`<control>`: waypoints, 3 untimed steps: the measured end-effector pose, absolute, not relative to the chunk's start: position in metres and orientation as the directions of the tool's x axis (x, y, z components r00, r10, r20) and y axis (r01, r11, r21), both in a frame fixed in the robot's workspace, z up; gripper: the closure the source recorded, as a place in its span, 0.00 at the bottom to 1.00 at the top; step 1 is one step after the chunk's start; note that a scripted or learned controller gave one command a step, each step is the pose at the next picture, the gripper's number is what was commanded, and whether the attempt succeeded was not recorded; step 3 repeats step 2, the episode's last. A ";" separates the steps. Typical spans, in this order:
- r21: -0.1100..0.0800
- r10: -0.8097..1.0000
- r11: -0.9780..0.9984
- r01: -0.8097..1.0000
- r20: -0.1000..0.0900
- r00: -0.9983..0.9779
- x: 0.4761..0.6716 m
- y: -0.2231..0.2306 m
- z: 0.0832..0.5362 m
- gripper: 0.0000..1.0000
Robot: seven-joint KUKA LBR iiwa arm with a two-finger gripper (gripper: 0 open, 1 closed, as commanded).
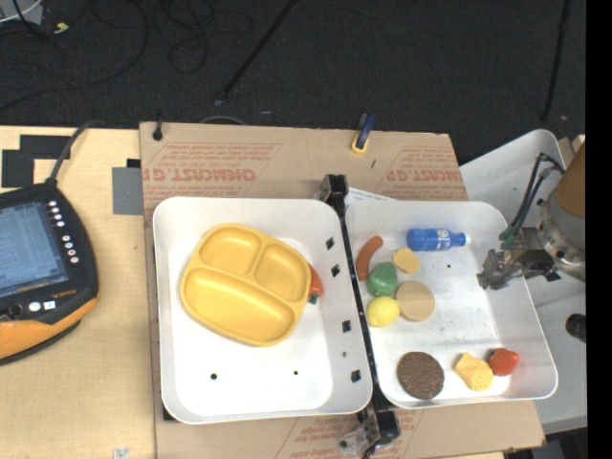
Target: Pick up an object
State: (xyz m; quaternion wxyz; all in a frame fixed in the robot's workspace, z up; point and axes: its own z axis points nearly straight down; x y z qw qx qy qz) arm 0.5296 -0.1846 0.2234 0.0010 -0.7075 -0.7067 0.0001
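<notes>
Two white bins sit side by side on cardboard (287,165) over a tan tabletop (57,381), dark floor with cables beyond. A pendant (38,266) lies far left. The left bin (249,390) holds a yellow tray (244,283). The right bin (516,304) holds a sausage (368,254), green ball (383,278), bottle (435,239) and brown disc (421,374). The pincer (499,268) hangs over its right edge, holding nothing.

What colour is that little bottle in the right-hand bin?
Blue, with a white cap: the bottle shows best in the camera view.
</notes>
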 end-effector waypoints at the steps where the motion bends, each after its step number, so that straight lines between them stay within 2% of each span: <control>1: 0.006 1.000 0.010 1.000 0.003 -0.010 0.506 -0.067 0.333 1.00; 2: 0.004 1.000 0.007 1.000 0.002 -0.007 0.498 0.002 0.396 1.00; 3: 0.004 1.000 0.007 1.000 0.002 -0.007 0.498 0.002 0.396 1.00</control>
